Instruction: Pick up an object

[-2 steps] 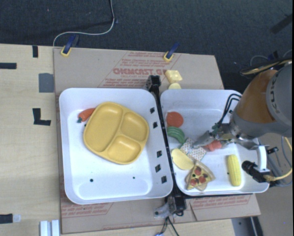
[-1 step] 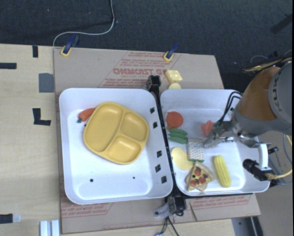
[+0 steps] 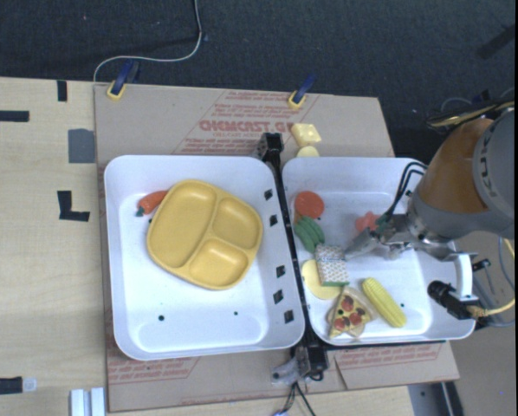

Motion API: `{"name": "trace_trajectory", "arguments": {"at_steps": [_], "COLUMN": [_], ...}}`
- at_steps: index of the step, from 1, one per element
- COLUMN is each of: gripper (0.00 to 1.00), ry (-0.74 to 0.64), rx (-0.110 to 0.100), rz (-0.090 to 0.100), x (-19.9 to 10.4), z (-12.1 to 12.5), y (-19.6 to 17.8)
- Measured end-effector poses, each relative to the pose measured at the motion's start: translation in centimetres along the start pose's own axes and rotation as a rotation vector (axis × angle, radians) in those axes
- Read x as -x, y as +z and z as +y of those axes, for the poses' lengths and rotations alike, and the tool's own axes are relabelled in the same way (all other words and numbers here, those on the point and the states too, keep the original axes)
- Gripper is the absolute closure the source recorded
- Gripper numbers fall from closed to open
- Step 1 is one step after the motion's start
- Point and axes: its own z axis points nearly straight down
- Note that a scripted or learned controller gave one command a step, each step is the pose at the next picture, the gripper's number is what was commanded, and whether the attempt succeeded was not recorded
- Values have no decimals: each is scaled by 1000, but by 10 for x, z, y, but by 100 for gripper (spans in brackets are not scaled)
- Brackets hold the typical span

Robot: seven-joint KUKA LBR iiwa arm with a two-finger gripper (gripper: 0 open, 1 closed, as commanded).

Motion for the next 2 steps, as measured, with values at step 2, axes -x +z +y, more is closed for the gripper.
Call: {"name": "trace_trajectory", "arguments": {"at_steps": [2], "gripper": [0], "ry": [-4], "rx": [-6], "rz": [-7], "x": [-51], "z": [134], "y": [16]}}
